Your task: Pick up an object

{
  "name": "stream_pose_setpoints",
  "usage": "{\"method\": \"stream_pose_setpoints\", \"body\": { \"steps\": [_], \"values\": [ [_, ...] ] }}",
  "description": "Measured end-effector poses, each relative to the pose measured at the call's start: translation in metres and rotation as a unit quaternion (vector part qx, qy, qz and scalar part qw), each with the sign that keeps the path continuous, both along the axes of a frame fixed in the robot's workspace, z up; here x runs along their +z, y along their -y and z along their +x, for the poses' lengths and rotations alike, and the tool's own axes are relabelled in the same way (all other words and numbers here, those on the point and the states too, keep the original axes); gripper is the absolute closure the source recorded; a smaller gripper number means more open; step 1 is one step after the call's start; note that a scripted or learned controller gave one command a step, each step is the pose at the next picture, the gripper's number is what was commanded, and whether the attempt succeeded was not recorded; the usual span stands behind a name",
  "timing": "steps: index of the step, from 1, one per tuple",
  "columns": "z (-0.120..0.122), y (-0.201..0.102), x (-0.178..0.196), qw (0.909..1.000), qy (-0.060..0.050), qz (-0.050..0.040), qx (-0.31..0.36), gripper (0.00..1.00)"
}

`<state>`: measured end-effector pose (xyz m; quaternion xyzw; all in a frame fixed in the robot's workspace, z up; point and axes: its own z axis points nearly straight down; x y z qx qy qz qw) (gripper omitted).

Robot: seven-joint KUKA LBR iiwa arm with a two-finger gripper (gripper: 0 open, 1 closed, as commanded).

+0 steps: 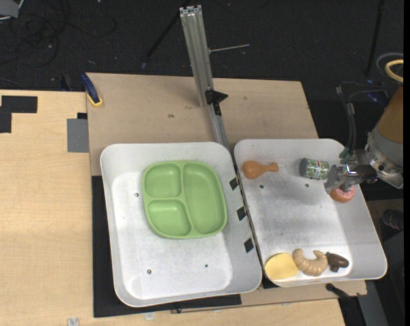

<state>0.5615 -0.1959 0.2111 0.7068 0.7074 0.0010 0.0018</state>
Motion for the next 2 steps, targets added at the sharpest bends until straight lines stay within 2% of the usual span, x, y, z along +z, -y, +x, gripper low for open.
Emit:
{"method": "stream_pose_setpoints", "body": {
  "steps": [1, 2],
  "values": [
    [0.003, 0.003, 0.064, 1.0000, 0.001, -0.0004, 0.001, 1.00],
    [0.003, 0.003, 0.083, 1.0000, -0.002, 0.0005, 0.001, 1.00]
  ]
}}
